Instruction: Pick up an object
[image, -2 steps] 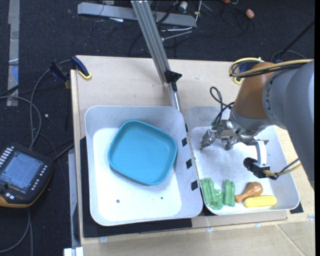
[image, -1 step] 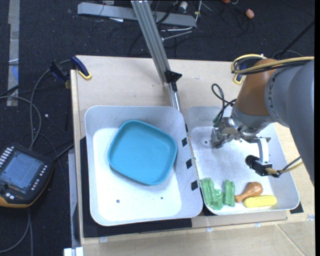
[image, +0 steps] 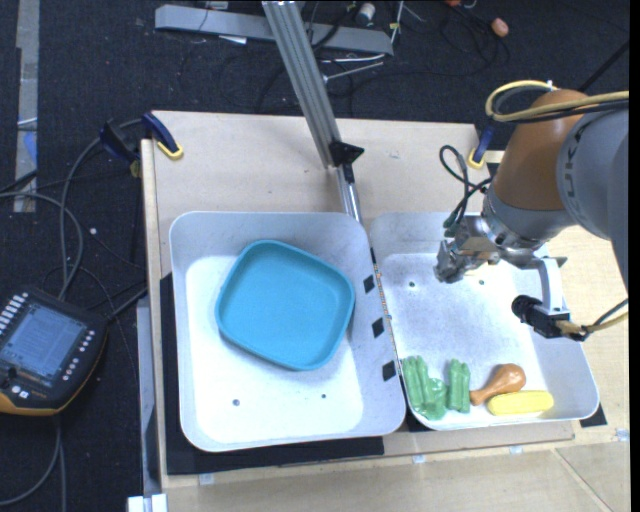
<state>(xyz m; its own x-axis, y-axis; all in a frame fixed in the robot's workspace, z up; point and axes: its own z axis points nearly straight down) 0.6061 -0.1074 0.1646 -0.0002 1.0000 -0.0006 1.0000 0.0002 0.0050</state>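
The hand (image: 452, 262) hangs over the right bin (image: 440, 315) near the desk's far edge; its grip I cannot tell.

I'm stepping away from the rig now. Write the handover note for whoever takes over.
Gripper: above the far part of the right bin, nothing seen in it.
Left bin: blue plate.
Right bin, near edge: two green pieces, a brown drumstick-like toy and a yellow piece, all lying close together.
Done: no pick yet.
Left: bring the gripper to one item, grasp it, lift it.
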